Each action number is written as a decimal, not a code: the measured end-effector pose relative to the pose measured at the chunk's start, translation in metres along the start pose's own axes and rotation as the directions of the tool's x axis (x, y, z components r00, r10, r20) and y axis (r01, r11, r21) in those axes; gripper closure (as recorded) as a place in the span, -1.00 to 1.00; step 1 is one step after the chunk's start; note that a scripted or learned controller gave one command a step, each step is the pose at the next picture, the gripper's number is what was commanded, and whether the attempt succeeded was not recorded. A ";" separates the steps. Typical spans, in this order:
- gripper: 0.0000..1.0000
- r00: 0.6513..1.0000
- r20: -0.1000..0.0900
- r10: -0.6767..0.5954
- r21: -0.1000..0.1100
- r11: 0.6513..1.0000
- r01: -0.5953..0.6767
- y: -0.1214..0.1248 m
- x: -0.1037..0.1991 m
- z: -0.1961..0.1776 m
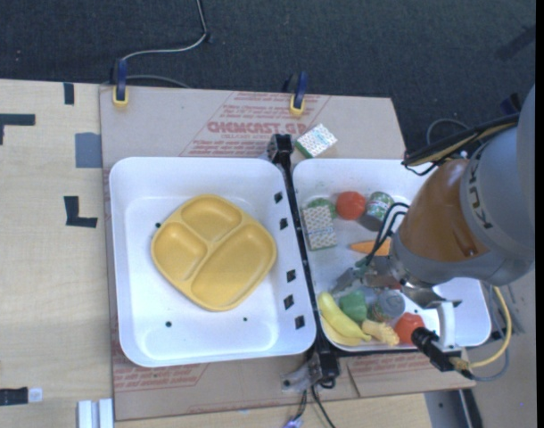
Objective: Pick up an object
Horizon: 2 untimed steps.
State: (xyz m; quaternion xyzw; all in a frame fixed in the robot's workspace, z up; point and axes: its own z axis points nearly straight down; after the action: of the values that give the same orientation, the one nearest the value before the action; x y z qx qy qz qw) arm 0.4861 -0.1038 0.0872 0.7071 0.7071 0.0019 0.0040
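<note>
A cardboard sheet [245,123] is lying under two white bins, with a yellow clamp [120,92] gripping its far edge at about eleven o'clock and a second yellow clamp [297,105] at twelve. The left bin [129,266] is holding a yellow divided plate [214,251], which is sitting near its middle. A black divider [294,239] is running between the bins. The right bin [473,324] is holding the toy food: a green-striped packet [320,224] at its ten o'clock, a red tomato [350,205] and a dark can [378,206] at twelve, and a banana [336,321], a green piece [353,306] and a red piece [408,326] crowding together at six o'clock. The grey arm [499,194] with its orange band [437,217] is reaching in from three o'clock, and its gripper [372,279] is hanging low over the six o'clock cluster. Whether the jaws are released or clenched cannot be told from here.
</note>
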 end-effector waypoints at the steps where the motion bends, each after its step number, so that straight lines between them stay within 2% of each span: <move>1: 1.00 1.000 -0.008 -0.003 0.002 1.000 0.003 0.001 0.003 -0.011; 2: -1.00 1.000 -0.006 -0.001 0.002 1.000 0.001 0.001 0.002 -0.011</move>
State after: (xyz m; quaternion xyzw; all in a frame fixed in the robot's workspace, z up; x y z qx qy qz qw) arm 0.4873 -0.1019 0.0984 0.7067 0.7075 0.0035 0.0012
